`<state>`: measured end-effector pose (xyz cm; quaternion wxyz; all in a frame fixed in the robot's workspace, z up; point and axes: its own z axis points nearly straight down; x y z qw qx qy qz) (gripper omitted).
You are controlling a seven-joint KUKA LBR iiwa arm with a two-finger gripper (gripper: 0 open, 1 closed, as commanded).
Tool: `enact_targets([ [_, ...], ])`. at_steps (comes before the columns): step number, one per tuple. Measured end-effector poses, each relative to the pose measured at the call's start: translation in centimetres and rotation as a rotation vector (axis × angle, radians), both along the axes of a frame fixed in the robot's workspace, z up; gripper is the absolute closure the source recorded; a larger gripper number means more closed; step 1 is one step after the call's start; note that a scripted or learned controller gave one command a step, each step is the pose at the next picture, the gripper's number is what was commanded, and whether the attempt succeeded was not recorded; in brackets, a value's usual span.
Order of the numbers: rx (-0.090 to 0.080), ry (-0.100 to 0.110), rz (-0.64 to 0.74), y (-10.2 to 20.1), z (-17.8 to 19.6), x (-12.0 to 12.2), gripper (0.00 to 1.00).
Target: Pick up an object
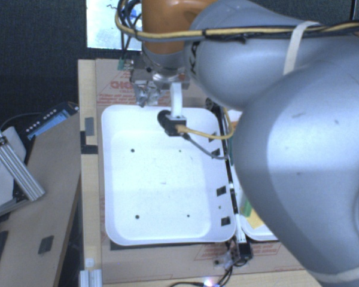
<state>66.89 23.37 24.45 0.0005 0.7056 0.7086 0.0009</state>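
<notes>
Task looked early, nothing lifted yet as far as the view showed. The arm [275, 100] filled the upper right of the frame, orange band at top centre, w/ the pincer [148, 93] hanging just above the upper edge of the left bin [116, 178], near the bin's top rim, centre-left of frame. Metal bits of the pincer showed at approx the rim line, but how far open it was I couldn't tell; too small and cluttered w/ cables. No object seen in it, so no grasp claimed. A white upright piece and a black fitting [167, 123] w/ a yellow cable sat just below it over the bin's upper part; looked like arm hardware, not a pickable item, tho not certain. The left bin's floor was bare white w/ a few small dark dots, prob. holes. The likely task things lay in the right bin [257, 235], lower right of frame, mostly hidden under the arm: a green and yellow object [249, 213] peeked out beside the divider. Judged left to do: choose an object, descend, close, lift, i.e. basically all of it.
</notes>
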Motion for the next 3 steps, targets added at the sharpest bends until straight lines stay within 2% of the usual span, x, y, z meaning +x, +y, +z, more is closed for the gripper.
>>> enact_targets([
  [1,0.002,-0.005,-0.002,-1.1,8.3,0.0,1.00],
  [2,-0.001,0.004,-0.001,-0.6,3.2,-0.9,1.00],
  [3,-0.001,0.002,0.002,0.1,-1.5,0.0,1.00],
])
